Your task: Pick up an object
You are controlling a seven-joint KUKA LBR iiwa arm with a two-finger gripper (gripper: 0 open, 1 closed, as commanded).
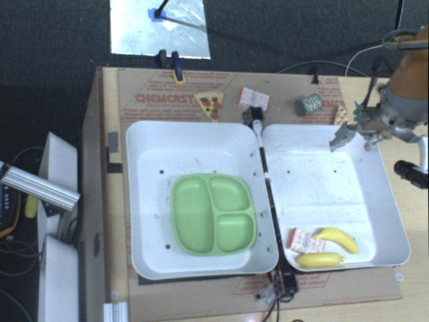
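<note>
The green plate with three parts is lying flat in the left bin, and it is looking too wide and flat to pinch well. In the right bin, a small red and white packet and two yellow bananas are sitting close together near the front edge, so a banana is looking like the best thing to grab. The hand is hanging over the back right corner of that bin, well apart from the bananas, with its two fingers spread and pinching nothing, so I think it is needing to come forward, go down straight over one banana's middle and squeeze across its thin side.
</note>
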